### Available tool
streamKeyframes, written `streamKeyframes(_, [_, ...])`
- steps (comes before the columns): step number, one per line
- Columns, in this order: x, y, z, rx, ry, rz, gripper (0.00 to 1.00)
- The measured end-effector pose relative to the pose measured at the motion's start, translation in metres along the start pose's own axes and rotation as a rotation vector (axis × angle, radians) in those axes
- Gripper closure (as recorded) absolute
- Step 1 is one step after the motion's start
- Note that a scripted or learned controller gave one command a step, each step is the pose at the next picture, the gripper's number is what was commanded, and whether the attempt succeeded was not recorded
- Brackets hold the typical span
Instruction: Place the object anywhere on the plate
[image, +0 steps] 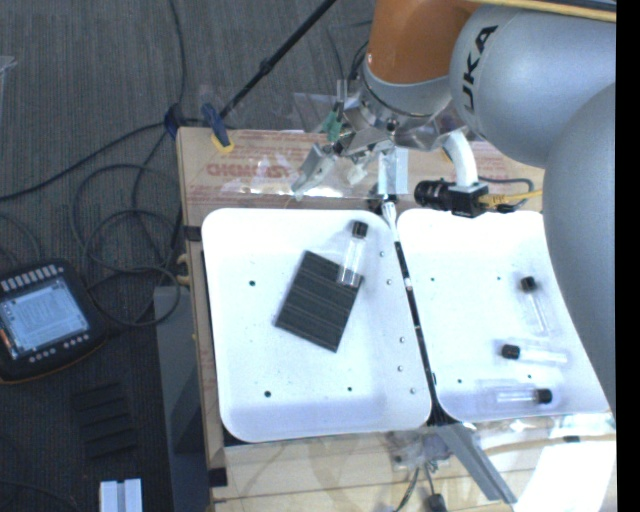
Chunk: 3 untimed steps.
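Claw (350, 172) noted beyond the plate (318, 300), past the far rim of the left bin (240, 330) and above the bare table (250, 165). Fingers (312, 172) seen spread well apart. Nothing is held between them, and no contact with any object can be made out.

Vial (352, 255): clear, black-capped, laid flat in the left bin at the plate's far right corner. The capped end is pointed away from the plate. The other end is overlapped onto the plate's corner and rests against it. Most of the plate's ribbed top is left uncovered.

Plate: dark, rectangular, set aslant near the middle of the left bin. Open white floor is seen on every side of it, widest to its left and on its near side. To the plate's right only a narrow strip of floor is left before the rims where the two bins meet.

Right bin (470, 260), to the plate's right: three more vials (533, 300) lying flat, well apart from the plate, gathered toward that bin's far side from it. The arm (560, 90) is seen over the far right, well clear of the plate.
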<state>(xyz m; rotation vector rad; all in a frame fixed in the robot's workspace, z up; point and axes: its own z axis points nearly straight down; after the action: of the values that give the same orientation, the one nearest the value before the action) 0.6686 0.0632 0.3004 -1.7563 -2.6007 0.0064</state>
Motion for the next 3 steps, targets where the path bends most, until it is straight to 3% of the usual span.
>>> streamKeyframes(2, [-0.038, -0.015, 0.019, -0.002, -0.002, -0.150, 0.00])
streamKeyframes(3, [0.004, 0.001, -0.001, -0.004, -0.002, -0.316, 0.00])
